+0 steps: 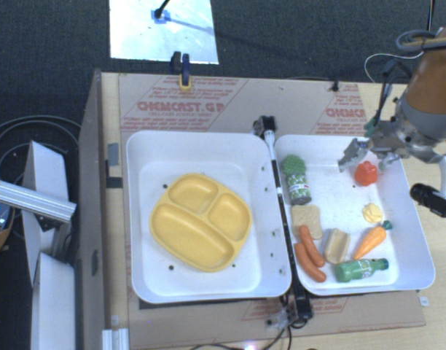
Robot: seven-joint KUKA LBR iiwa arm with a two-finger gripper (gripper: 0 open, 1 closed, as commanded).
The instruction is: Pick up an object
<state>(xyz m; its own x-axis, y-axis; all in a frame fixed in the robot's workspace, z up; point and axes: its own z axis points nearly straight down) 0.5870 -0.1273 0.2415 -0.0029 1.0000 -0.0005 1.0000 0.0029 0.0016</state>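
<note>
In the right bin (420,257), near its far right corner, a red tomato-like toy (366,173) lies just under and beside the gripper (372,152), which hangs over that corner with the grey arm and its orange band coming in from the right. The gripper's metal fingers (352,154) look splayed to either side, one toward the bin's middle and one toward the right wall, and nothing sits between them; the red toy is just nearer the camera than the fingertips, touching or almost touching them, and I cannot tell which.

The red toy is roundish, so it offers no long axis to line up with. My judgement is that it is the nearest candidate for a pick: a short move toward the camera and down would centre the gripper on it. The bin's right wall is close on one side, which leaves little room for the outer finger.

The other things lie further off, toward the near end of the bin: a green bottle-like toy (296,179) lengthwise beside the divider, a slice of bread (307,217), two sausages (309,252) side by side, a pale bun (336,245), a carrot (370,242) lying slantwise, a small yellow piece (372,212) and a green bottle (361,268) lying crosswise along the near wall. These crowd each other. The left bin (157,152) holds a yellow divided tray (200,221), well apart from the gripper.
</note>
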